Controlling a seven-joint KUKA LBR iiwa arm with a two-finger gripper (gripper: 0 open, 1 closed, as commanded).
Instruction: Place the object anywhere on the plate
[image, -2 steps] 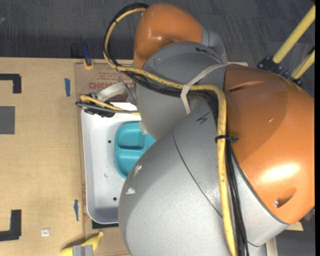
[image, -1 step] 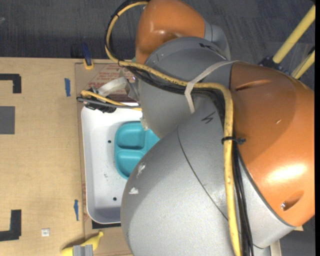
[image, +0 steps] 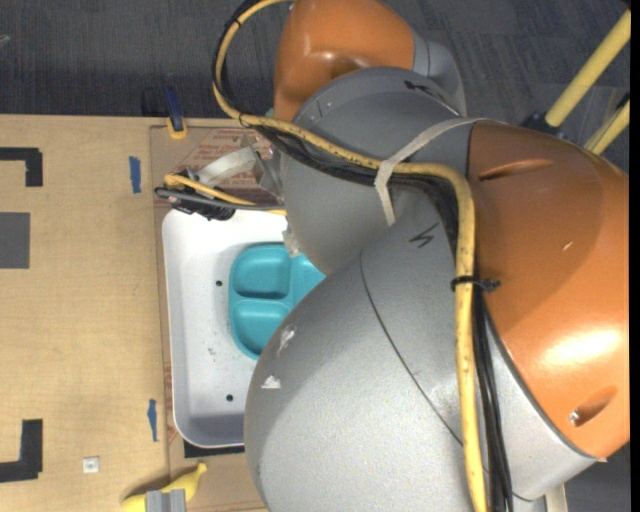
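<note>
From above, the grey arm (image: 400, 330) is reaching in from the right and covering most of the bench, its broad orange band (image: 560, 290) lying toward the right edge and a second orange section (image: 340, 45) showing at the top. A yellow cable (image: 462, 240) is running along the arm's casing beside black ones, and a pale strap (image: 400, 165) is binding them to it. Beneath the arm, a white bin (image: 195, 300) is sitting near the middle of the bench, with its left wall and rounded lower left corner in sight and its right part passing under the arm. The plate (image: 260, 300) - turquoise, with a ridge dividing it into compartments - is lying flat on the bin's floor, closer to the bin's upper edge than to its lower one, and the arm is hiding its right side. Nothing can be made out resting on the part of the plate in sight, and the state of the gripper cannot be told, since the arm's own bulk is standing in the way. Black cable ends (image: 200, 205) are lying at the bin's upper left corner. To the left, the tan bench top (image: 80, 300) is carrying black corner marks (image: 30, 165) and short strips of blue tape (image: 135, 172), and a yellow piece (image: 165, 490) is lying at its lower edge.
</note>
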